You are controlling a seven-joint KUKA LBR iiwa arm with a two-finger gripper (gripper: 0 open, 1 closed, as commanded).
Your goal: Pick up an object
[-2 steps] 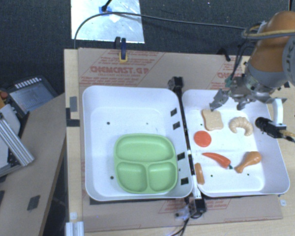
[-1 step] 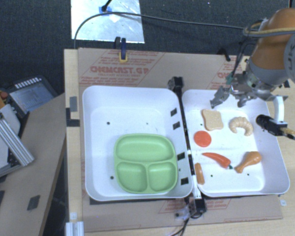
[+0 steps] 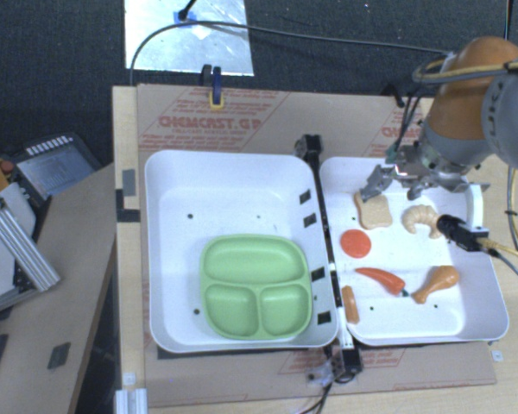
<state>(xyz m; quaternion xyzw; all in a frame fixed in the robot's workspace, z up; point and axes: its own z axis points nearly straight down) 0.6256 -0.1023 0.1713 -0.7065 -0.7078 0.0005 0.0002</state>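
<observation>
Hovering at the back of the right-hand shallow white plastic bin point(image 3: 492, 317): grey two-finger gripper point(image 3: 382, 182), fingers spread and holding nothing, fingertips just above the tan, flat, matte toast-shaped slice point(image 3: 373, 211). Directly below and slightly forward of the gripper, that slice, its long axis running roughly front to back; just right of the slice, a pale curved croissant-like piece point(image 3: 421, 218). Forward of the slice: glossy red-orange disc point(image 3: 356, 243), slender red chilli point(image 3: 382, 278), tan drumstick point(image 3: 438, 282).
</observation>
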